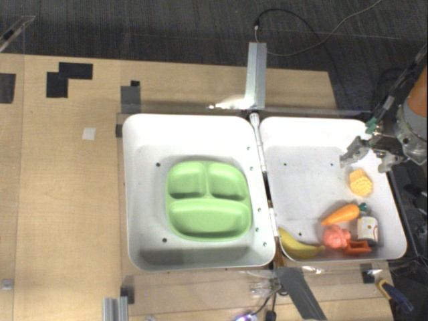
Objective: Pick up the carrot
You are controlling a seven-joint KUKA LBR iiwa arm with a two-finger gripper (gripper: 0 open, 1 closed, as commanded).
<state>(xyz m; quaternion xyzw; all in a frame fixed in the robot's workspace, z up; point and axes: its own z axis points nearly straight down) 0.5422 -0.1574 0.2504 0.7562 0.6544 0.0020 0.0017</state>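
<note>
The orange carrot [342, 214] with a green top lies in the right bin [301, 146], near its front right corner, pointing left. My gripper [368, 158] hovers at the bin's right edge, behind the carrot and apart from it. Its fingers are spread open with nothing between them. A yellow corn-like piece [361, 182] lies between the gripper and the carrot.
Close to the carrot lie a pink toy [336, 237], a banana [297, 245], a small white carton [367, 229] and a red-orange piece [359, 248]. A green divided plate [207, 200] sits in the left bin [144, 179]. A metal post [257, 75] stands behind the bins.
</note>
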